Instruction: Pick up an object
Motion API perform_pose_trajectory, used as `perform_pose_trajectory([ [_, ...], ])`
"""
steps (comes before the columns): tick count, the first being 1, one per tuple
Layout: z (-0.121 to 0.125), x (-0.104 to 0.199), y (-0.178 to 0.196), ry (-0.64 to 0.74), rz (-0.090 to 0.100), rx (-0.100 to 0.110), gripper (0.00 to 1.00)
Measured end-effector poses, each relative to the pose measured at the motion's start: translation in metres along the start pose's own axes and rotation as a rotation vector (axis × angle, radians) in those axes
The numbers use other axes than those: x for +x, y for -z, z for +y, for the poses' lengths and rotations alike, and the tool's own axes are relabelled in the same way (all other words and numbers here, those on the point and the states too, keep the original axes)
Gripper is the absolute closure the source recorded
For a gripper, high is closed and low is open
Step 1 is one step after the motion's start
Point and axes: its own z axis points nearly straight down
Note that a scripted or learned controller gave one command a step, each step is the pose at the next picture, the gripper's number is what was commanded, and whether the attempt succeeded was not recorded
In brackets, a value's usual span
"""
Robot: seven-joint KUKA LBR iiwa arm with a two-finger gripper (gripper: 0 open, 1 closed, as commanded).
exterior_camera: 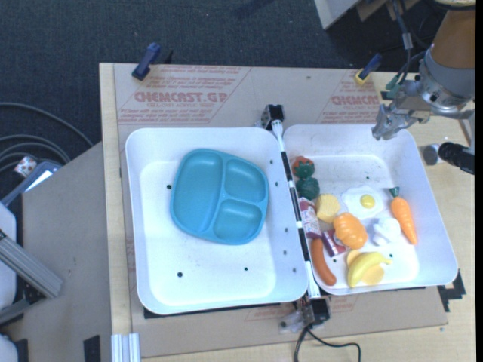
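A wooden counter (226,96) carried two shallow white plastic bins side by side. The left bin (151,277) held one light-blue plastic plate (219,196) with three compartments, lying near its middle. The right bin (430,225) held a cluster of toy foods toward its near half: one white fried egg with a yellow yolk (365,201), one orange carrot with a green top (404,217) just right of the egg, one yellow banana (366,268), one orange pumpkin-like piece (350,231), one red-brown sausage (322,262) along the left wall, one yellow block (327,207), and one green-and-red vegetable piece (305,173) farthest back. The grey arm with its orange band (456,36) reached in from the right; its grey metal gripper (389,124) hung above the right bin's far rim, well apart from the toys and holding none, and whether it was spread or pressed together could not be told.
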Motion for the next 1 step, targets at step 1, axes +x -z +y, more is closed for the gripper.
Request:
perform_pose_trajectory([
  [1, 0.0281, -0.0313, -0.1508, -0.001, 0.001, 0.004, 0.0],
])
